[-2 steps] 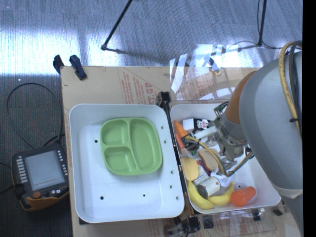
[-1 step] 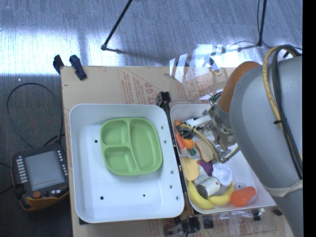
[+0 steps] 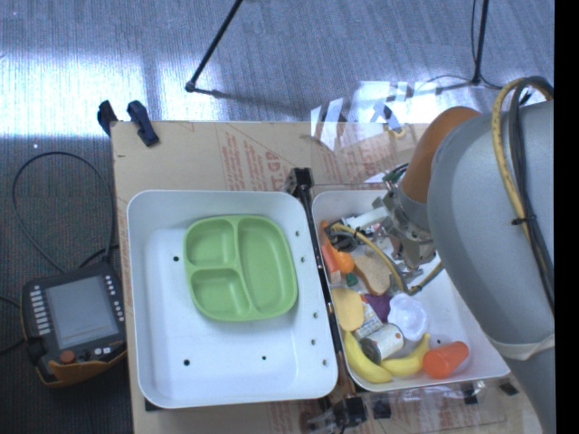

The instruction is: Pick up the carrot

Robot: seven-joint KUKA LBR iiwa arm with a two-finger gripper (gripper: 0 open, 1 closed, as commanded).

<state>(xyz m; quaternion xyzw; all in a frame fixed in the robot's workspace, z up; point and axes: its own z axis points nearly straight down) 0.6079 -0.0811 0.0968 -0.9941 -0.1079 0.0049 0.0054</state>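
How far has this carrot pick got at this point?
Done: the arm has reached into the right bin, and the hand is low among the toy food. In hand: closing in on the carrot, which lies by the bin's left wall. Left: grasping and lifting it; no grip is visible.

I see open floor around the green three-compartment plastic plate (image 3: 241, 267) in the left white bin (image 3: 163, 369); the right white bin (image 3: 484, 346) is crowded, its orange carrot (image 3: 339, 259) hemmed by yellow banana (image 3: 384, 366) and clutter

One fixed overhead cam, slanted down (both bins (image 3: 145, 242) visible).
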